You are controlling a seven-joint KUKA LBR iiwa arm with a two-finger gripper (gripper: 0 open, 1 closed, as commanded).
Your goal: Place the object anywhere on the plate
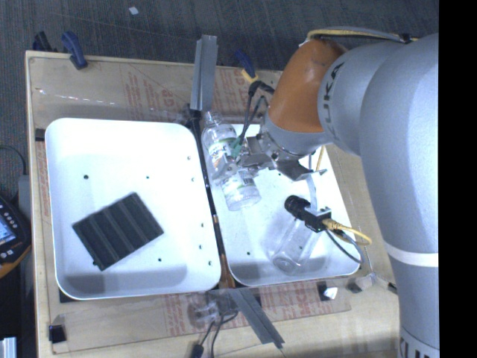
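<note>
Camera view, looking down at a slant: a clear bottle (223,159) is lying in the right bin (257,274), close against the bin's left wall and toward its far end, its cap end pointing away from the camera. A second clear piece, a cup (292,246), is lying nearer the front of the same bin, well apart from the bottle. The claw (257,159) is hanging just beside the bottle on its right, low over the bin floor; whether it is released, clenched or grasping the bottle cannot be told, since the wrist is covering it. A black cable end (298,209) with a yellow lead is trailing from the wrist across the bin, above the cup. The arm (373,103), grey with an orange band, is reaching in from the right and hiding the right bin's far right corner. The dark ridged plate (118,230) is resting in the left bin (74,136), toward its front left, turned at an angle to the walls. Both bins are sitting side by side on the counter (112,80).
</note>
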